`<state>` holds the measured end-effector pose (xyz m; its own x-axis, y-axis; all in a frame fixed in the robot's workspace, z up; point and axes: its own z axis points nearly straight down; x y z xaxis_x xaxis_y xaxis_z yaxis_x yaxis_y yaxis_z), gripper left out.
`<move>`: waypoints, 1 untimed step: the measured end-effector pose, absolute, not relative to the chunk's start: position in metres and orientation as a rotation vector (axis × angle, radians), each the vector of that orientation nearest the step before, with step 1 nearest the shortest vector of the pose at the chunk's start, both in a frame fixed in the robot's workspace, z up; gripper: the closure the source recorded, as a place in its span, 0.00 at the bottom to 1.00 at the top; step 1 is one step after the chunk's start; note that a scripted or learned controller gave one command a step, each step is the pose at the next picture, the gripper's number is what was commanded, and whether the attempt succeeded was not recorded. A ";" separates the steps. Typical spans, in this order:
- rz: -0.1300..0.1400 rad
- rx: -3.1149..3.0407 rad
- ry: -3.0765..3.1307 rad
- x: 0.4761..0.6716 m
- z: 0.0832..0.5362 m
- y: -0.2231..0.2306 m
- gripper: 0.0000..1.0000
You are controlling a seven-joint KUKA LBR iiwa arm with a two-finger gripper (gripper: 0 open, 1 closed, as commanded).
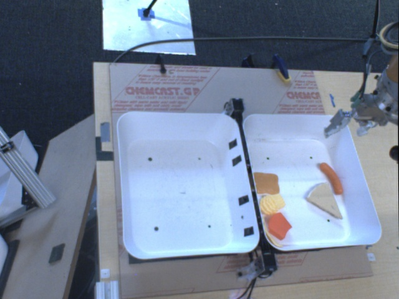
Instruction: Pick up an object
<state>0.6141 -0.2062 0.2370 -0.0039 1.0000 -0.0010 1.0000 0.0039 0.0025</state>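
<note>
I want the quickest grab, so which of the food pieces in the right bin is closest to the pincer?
The orange sausage. It lies nearest the bin's far right side below the pincer, while the tan wedge, toast, ridged yellow piece and red block sit farther off.

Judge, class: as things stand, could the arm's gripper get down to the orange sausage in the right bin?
Probably yes. The gripper hangs above the right bin's far corner, the sausage lies uncovered on the floor, apart from the tan wedge, and nothing stands between.

Arm (388,73) cut off at right edge.
</note>
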 end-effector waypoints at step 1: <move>-0.004 2.227 2.225 0.555 0.123 -0.206 0.00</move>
<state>0.5551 -0.2062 0.1234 0.0007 1.0000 0.0028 1.0000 -0.0007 -0.0068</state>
